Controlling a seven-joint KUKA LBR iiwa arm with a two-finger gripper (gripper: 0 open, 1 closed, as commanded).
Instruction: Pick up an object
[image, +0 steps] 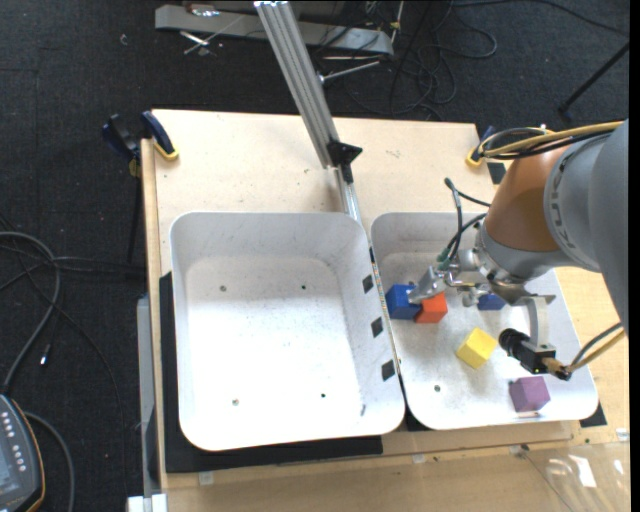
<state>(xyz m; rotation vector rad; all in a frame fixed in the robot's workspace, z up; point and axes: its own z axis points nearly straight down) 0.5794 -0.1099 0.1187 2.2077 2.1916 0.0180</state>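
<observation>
Several small blocks lie in the right bin (560, 300). A blue block (402, 301) and an orange block (432, 309) sit touching each other near the bin's left wall. A yellow block (477, 348) lies closer to the front, and a purple block (528, 393) rests at the front right corner. Another blue piece (490, 300) shows partly under the wrist. My gripper (443, 285) hangs low in the bin, right above the orange block's upper edge. The wrist hides how it meets the block.
The left bin (190, 300) stands beside the right one, sharing a raised middle wall (375, 310). A slanted metal pole (305, 85) rises from the bench behind the bins. Clamps sit at the bench's back corners (150, 135). Cables trail from the arm at the right.
</observation>
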